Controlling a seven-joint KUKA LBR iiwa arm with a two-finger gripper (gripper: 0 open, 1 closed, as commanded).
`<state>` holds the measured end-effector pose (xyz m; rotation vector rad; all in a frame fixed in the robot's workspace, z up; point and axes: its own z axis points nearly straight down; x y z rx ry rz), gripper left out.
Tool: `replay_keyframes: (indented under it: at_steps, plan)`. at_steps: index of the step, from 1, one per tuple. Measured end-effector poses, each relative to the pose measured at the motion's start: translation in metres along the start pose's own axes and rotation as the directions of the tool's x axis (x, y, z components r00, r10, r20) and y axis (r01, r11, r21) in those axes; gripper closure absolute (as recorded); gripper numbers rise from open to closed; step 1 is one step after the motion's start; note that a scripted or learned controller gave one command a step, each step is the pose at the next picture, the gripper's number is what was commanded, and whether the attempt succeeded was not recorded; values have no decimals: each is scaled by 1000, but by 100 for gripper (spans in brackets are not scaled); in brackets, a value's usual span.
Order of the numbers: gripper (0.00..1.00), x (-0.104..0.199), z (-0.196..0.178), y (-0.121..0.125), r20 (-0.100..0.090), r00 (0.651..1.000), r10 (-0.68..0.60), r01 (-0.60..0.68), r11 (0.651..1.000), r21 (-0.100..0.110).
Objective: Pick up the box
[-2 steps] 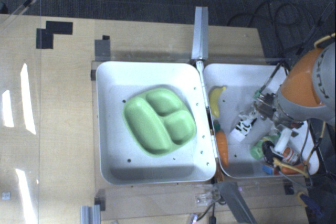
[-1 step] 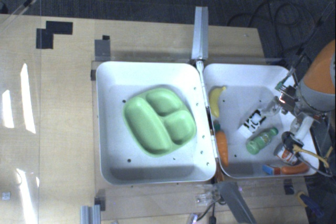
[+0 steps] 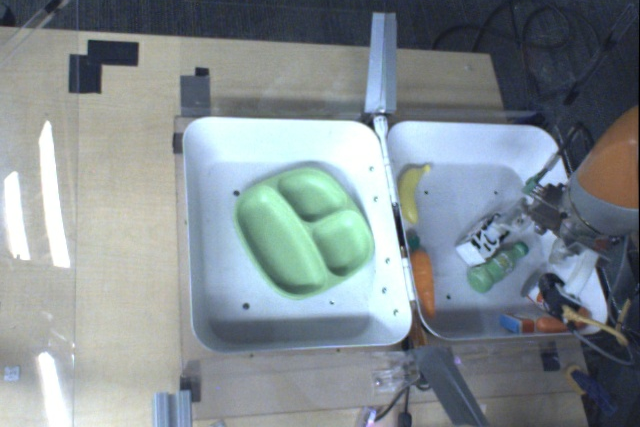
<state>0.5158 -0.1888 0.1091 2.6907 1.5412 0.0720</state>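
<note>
In the right bin (image 3: 470,140), the box (image 3: 487,237) lies tilted beside a green bottle (image 3: 497,266); the gripper (image 3: 535,205) hovers just right of it, its grip state impossible to tell; the box looks light, stiff cardboard, best pinched across its narrow sides.

Arm (image 3: 610,175) cut off at right edge, claw (image 3: 535,205) blurred, its grip on box (image 3: 488,238) unclear

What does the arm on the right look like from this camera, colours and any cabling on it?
The arm shows a rounded orange band with grey just beneath it. Below that sits a cluttered grey and black metal gripper assembly. Thin dark cables run beside it, and red and orange bits show near its lower end. Finer markings are too blurred to read.
</note>
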Motion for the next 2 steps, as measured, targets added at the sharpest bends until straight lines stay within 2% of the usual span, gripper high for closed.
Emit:
replay_keyframes:
  at_steps: [1,2]
  plan:
    - [100,5,-13,3,-7,1000,-6,6,1000,-5]
    - [100,31,19,-27,10,981,-195,194,980,46]
